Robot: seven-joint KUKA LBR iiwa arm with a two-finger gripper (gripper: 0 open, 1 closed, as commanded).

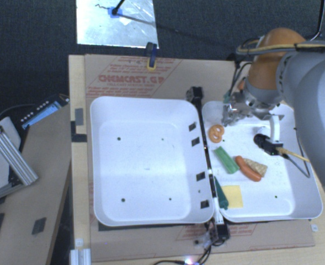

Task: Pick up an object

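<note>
Two white bins [145, 214] before me; my end effector [232, 116] hovers by the pretzel [216, 132], grip state I cannot tell.

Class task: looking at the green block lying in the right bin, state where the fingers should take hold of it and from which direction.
Grip the green block across its narrow width at mid-length, coming straight down. It lies flat and elongated, with the hot dog close by its lower end.
</note>
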